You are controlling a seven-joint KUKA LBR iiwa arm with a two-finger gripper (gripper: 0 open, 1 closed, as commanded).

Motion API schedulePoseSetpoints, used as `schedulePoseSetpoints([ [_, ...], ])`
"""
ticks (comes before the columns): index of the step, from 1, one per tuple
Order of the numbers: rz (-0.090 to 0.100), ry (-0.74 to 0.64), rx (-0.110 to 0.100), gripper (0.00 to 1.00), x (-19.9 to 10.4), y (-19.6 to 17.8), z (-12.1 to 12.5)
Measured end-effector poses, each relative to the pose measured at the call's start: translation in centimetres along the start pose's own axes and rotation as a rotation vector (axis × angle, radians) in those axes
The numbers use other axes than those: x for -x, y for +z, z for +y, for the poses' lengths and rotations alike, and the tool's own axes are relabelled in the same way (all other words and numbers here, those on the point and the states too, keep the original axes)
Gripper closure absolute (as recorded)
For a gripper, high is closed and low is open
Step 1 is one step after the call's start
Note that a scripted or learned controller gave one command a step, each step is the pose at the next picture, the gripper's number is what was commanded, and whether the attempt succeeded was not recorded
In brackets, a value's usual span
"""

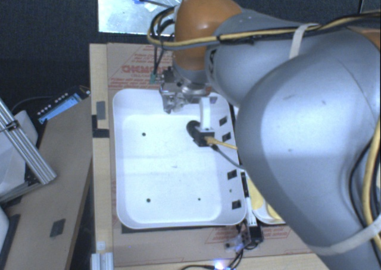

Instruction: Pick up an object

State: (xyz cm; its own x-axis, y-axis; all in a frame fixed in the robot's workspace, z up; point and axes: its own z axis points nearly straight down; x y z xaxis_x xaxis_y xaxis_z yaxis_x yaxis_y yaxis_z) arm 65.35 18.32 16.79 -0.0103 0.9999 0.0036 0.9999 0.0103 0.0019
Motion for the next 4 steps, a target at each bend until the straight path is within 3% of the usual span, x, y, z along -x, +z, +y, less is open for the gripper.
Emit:
schedulePoseSetpoints([
  [1,-0.002,0.002,-0.003,1.0,-4.8,2.4,-2.7],
  [2,-0.003,0.005,-0.002,1.0,-5.2,0.3,-4.7],
  [3,-0.002,0.005,0.005,1.0,-5.2,-4.3,-1.1],
  [4,-0.005,0.01,-0.008,1.0,-3.8,-2.4,-8.1],
])
